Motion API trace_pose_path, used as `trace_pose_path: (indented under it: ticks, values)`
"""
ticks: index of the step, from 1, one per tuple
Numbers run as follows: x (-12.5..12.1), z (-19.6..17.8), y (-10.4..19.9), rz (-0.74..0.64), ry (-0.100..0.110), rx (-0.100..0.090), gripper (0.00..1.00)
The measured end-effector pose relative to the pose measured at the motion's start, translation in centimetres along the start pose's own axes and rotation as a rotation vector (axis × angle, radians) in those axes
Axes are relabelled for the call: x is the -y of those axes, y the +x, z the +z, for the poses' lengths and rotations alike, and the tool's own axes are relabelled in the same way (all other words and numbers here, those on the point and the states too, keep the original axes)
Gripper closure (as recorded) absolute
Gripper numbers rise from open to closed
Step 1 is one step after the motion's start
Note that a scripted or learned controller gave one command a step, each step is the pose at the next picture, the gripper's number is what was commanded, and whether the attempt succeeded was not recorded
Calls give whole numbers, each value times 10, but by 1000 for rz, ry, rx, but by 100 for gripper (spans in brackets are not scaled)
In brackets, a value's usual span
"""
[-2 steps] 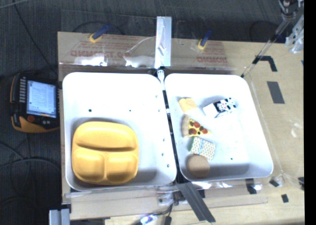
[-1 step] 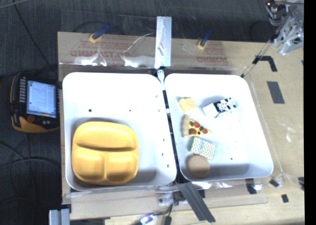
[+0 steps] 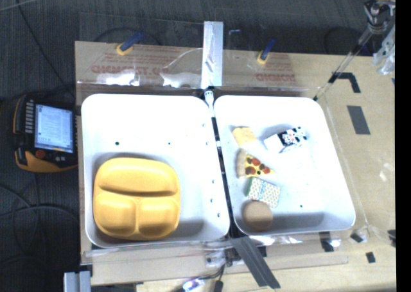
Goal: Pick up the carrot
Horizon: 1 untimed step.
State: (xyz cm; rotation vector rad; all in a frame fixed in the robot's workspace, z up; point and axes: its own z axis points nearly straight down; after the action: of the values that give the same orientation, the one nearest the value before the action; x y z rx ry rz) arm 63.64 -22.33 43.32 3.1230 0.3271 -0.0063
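Observation:
The right bin (image 3: 334, 175) holds several small items, bunched toward its left side. A pale tan stubby piece (image 3: 244, 135) lies near the divider. To its right sits a white carton with black patches (image 3: 292, 138). Below them lies a pizza slice (image 3: 253, 166), then a green-and-white patterned packet (image 3: 264, 192). A brown round item (image 3: 258, 214) rests against the front wall. None of these has a clear carrot shape or colour.
A large yellow loaf-shaped object (image 3: 136, 197) fills the front of the left bin (image 3: 148, 117). A handheld control pendant (image 3: 45, 133) lies left of the bench. Clamps and tape hold a plastic sheet behind the bins (image 3: 192, 66).

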Motion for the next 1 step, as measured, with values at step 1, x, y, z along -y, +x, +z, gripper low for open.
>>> trace_pose_path:
  ticks: [1]
  values:
    - [7,0,18,-242,-1,-1,100]
